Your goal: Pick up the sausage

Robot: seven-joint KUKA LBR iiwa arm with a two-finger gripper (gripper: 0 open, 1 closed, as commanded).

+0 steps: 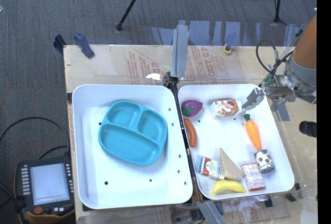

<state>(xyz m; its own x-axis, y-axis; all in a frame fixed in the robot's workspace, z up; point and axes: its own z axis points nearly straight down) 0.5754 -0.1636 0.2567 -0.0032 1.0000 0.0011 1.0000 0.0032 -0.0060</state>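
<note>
While my arm (305, 57) reaches in over the far right corner of the right bin (287, 166), my gripper (252, 103) hangs above that bin's upper right part, tilted down and toward the bin's middle. Its two fingers stand a little apart with nothing between them, so my tool is released and carries nothing.

The sausage (191, 133) lies well apart from my gripper, across the bin at its left wall, lengthwise along that wall and flat on the floor. Just beyond the sausage's far end sits a purple vegetable (192, 108), near it but seemingly not touching.

Closest to my fingertips are two things: a small packaged snack (225, 108), just to the gripper's left, and a carrot (253, 134), just below my fingertips, its green top pointing up toward them. I cannot tell whether a fingertip touches either.

Further from my gripper, toward the near edge of the bin, there is a small tin can (264, 160), a red-labelled packet (252, 176), a banana (228, 187), a tan wedge (229, 165) and a small red and white carton (210, 167), clustered together.

The left bin (85, 114), far from my tool, holds a blue divided plate (133, 132).
</note>
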